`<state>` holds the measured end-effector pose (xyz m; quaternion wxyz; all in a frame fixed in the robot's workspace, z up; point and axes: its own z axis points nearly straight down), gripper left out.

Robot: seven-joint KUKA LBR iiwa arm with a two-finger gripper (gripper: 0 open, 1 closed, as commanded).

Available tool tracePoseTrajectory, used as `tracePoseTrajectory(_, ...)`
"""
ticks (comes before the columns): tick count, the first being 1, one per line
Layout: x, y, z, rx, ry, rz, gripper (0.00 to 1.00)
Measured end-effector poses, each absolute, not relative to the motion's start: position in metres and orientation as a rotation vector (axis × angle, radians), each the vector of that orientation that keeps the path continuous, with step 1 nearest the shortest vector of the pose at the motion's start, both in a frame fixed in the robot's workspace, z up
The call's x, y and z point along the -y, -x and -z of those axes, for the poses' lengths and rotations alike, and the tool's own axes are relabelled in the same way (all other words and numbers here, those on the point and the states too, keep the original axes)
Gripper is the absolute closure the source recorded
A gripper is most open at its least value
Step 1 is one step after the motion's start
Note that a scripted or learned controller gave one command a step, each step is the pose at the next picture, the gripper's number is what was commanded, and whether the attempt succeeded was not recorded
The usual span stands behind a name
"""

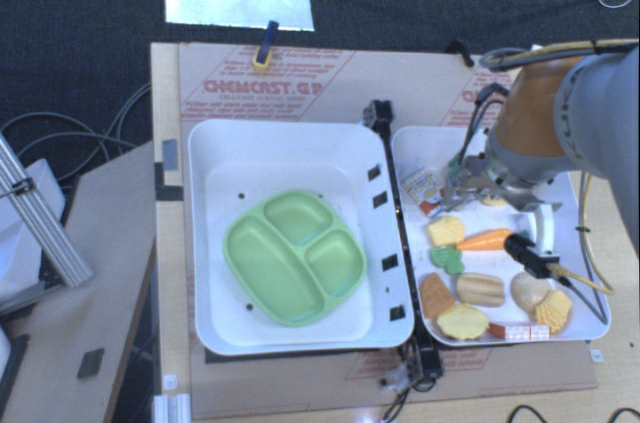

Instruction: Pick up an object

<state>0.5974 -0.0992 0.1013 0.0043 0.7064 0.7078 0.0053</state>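
Several toy foods lie in the right bin (598,315). Among them are an orange carrot (485,239), a yellow wedge (445,231), a small green piece (448,260), a tan bread roll (480,289) and a brown cookie (436,295). My gripper (448,195) hangs low over the upper left part of this bin, just above the yellow wedge and beside a pale wrapper (420,181). A small red bit (428,207) shows at its tip. The wrist hides what lies under it.
The left bin (210,211) holds a green divided plate (293,256). A black divider (392,221) with clips runs between the bins. More toys sit at the right bin's front: a yellow ruffled piece (462,321), a beige lump (527,291) and a ridged yellow piece (553,311).
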Motion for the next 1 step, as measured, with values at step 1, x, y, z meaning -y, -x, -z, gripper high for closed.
tracePoseTrajectory(1, 0.1064, -0.5956, -0.1612, -2.221, -2.217, -0.003, 1.0)
